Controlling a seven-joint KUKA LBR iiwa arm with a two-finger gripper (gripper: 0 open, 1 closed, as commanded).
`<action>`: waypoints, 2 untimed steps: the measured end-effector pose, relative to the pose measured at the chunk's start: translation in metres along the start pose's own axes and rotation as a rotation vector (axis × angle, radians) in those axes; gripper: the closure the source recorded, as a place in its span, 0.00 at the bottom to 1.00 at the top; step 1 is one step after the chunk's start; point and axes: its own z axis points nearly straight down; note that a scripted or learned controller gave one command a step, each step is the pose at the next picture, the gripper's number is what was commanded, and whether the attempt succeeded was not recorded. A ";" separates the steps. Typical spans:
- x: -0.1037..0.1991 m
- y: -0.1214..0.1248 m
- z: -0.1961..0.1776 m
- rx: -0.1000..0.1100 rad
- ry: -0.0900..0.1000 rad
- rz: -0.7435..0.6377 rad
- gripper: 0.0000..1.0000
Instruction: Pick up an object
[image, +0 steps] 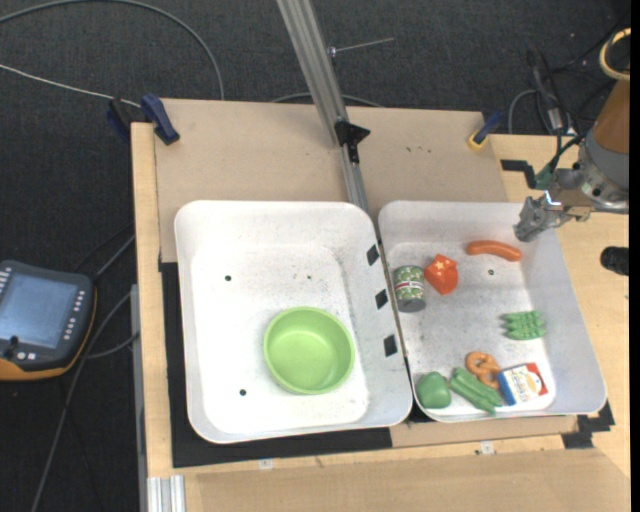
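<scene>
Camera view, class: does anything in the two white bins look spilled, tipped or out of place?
Nothing stands out. The round green plastic bowl sits upright in the left white bin; the small toy foods lie loose in the right white bin.

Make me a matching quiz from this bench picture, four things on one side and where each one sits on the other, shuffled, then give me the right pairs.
Things:
1. green bowl
2. small can
3. orange sausage-shaped toy
4. end effector

Places:
A. above the far right rim of the right bin
B. in the left bin, towards its near edge
C. in the right bin, near its far edge
D. in the right bin, close to its left wall, beside a red toy

Pairs: 1-B, 2-D, 3-C, 4-A
</scene>
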 end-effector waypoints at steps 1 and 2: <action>0.000 0.001 -0.053 -0.002 0.000 0.000 1.00; 0.062 -0.005 -0.054 0.003 0.002 -0.005 1.00</action>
